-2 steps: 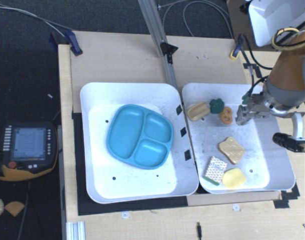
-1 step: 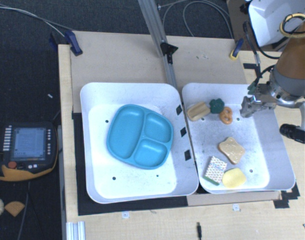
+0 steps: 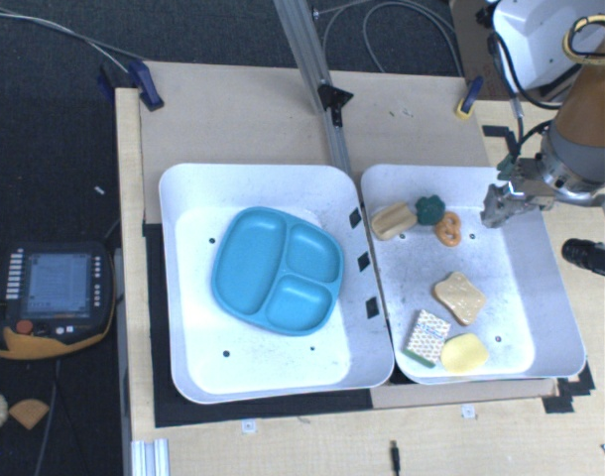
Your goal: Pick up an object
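The objects for picking lay in the right bin (image 3: 541, 296): a tan bread roll (image 3: 392, 220), a dark green piece (image 3: 429, 208) and an orange pretzel-like piece (image 3: 447, 230) clustered near the bin's far edge, and a toast slice (image 3: 459, 297), a checkered sponge (image 3: 426, 337) and a yellow lemon-like piece (image 3: 464, 353) toward its near edge. The gripper (image 3: 501, 206) hung over the bin's far right corner, just beside the orange piece; nothing showed between its fingers, and whether they were open or closed could not be told. The left bin (image 3: 183, 266) carried a blue divided plate (image 3: 277, 269) at its middle. Both bins sat side by side on a pale wooden counter (image 3: 253, 107), with a black mat (image 3: 164, 405) showing under their near and left edges. Blue clamps (image 3: 144, 85) gripped the counter's far corners, and a grey metal post (image 3: 307, 38) rose from its far edge. Beyond the counter's left edge, on dark carpet (image 3: 45, 167), lay a teach pendant (image 3: 53, 296) and loose cables (image 3: 45, 23).
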Tool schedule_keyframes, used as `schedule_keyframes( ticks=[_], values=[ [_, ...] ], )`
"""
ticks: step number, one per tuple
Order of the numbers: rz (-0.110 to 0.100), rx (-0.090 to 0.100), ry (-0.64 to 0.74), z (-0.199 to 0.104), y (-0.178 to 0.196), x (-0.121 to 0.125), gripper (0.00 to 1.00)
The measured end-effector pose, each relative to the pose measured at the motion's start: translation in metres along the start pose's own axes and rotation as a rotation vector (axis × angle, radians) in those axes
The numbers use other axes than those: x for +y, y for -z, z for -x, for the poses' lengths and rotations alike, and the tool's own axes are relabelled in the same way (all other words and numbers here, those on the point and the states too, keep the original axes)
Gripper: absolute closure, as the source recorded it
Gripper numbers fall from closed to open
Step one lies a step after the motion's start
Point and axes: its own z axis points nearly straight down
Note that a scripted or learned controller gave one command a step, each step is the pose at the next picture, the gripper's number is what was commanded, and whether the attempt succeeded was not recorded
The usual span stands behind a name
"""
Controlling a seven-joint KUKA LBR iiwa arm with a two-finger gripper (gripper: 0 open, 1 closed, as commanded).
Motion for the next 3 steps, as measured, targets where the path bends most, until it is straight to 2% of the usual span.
schedule_keyframes(
  ticks=[1,3],
  values=[
    [0.0,0.001,0.004,-0.045,0.01,0.009,1.0],
    [-0.003,0.002,0.005,-0.152,-0.004,0.021,1.0]
  ],
)
